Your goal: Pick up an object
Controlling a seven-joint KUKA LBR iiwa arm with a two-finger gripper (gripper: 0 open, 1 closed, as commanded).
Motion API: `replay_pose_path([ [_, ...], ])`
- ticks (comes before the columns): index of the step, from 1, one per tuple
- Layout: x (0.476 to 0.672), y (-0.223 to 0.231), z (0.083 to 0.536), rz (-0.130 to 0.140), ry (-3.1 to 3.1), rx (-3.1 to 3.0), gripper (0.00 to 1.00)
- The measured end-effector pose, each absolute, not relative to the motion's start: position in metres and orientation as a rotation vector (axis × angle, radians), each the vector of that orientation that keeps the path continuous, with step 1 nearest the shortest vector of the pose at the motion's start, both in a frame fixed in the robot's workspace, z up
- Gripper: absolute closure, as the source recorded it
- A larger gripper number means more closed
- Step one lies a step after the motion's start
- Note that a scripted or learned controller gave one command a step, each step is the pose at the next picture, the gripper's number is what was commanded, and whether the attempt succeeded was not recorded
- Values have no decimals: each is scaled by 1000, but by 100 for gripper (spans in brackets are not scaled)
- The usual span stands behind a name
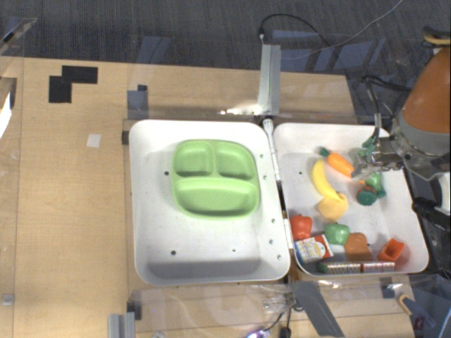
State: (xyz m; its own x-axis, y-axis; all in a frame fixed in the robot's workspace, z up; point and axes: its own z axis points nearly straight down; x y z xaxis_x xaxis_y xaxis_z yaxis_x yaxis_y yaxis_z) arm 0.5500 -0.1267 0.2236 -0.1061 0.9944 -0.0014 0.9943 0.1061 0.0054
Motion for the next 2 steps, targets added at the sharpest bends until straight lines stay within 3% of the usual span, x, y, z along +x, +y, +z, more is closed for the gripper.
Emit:
replay_pose_path([
  [1,549,-111,253,6,2384,2037,100],
  [2,531,-42,234,4,2542,1841,100],
])
